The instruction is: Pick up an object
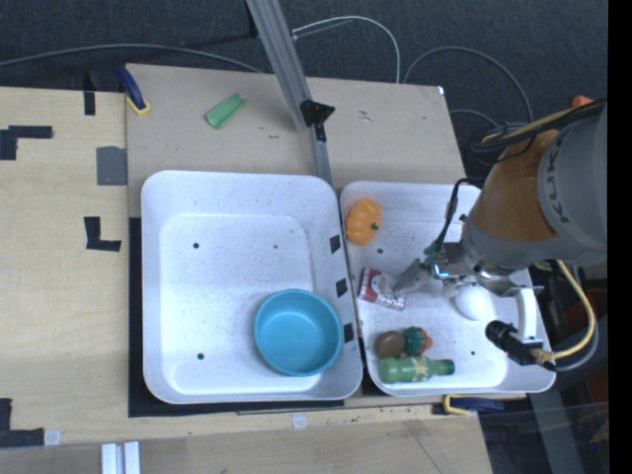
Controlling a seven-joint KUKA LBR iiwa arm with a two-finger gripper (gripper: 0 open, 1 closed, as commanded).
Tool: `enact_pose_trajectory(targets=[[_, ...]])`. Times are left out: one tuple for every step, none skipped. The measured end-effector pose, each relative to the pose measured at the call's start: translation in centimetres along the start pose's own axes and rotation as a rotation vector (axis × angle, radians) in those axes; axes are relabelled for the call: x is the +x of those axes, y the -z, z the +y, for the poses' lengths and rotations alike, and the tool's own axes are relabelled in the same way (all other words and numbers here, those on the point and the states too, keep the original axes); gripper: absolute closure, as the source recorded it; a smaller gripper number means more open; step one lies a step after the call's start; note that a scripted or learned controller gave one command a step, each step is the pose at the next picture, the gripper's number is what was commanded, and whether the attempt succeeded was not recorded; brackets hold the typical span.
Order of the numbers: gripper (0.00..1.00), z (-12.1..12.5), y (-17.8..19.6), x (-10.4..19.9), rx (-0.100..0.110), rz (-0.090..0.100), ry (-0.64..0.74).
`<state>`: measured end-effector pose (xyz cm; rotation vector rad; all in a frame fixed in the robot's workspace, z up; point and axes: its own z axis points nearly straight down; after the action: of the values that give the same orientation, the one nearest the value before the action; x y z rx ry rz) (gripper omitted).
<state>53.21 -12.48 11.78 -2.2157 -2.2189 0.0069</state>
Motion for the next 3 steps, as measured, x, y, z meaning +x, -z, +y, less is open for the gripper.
enact_pose_trajectory(targets=[[1.00, 0.1, 1.2, 0.0, -0.003, 0.000, 0.001], [1.00, 0.6, 5.6, -0.1, -0.010, -0.002, 0.000], [1.00, 0.9, 11.8, 0.4, -0.013, -0.002, 0.001]])
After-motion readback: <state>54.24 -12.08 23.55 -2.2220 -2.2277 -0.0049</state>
